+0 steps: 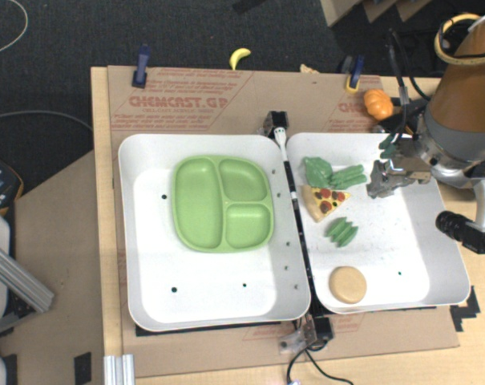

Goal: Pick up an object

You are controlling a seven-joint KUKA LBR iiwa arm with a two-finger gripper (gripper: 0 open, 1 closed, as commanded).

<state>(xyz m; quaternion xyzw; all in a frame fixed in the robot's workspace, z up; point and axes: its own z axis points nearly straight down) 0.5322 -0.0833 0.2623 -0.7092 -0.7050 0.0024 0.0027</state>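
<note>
- We see two shallow white bins side by side on the bench: the left bin [146, 239] carries a green divided plate [223, 204] with three compartments, lying flat toward the bin's 12 o'clock half.
- The right bin [418, 255] holds the toy food. At its 10 o'clock corner lies a green leafy vegetable piece [332, 172]; touching that on its 6 o'clock side is a pizza slice [325, 201] with red dots.
- Just beyond the slice, at 5 o'clock from it, lies a small green ridged piece [341, 231], apart from the rest.
- A round tan cookie-like disc [348, 284] sits near the bin's 6 o'clock rim, well apart from the other items.
- The gripper [380, 184] hangs over the right bin at 3 o'clock from the leafy piece, near it; nothing shows between its fingers, and we cannot tell whether they are spread or closed.
- Outside the bins, an orange ball-like object [377, 104] rests on the board at 12 o'clock from the gripper, and a yellow banana [240, 57] lies beyond the board's far edge.
</note>
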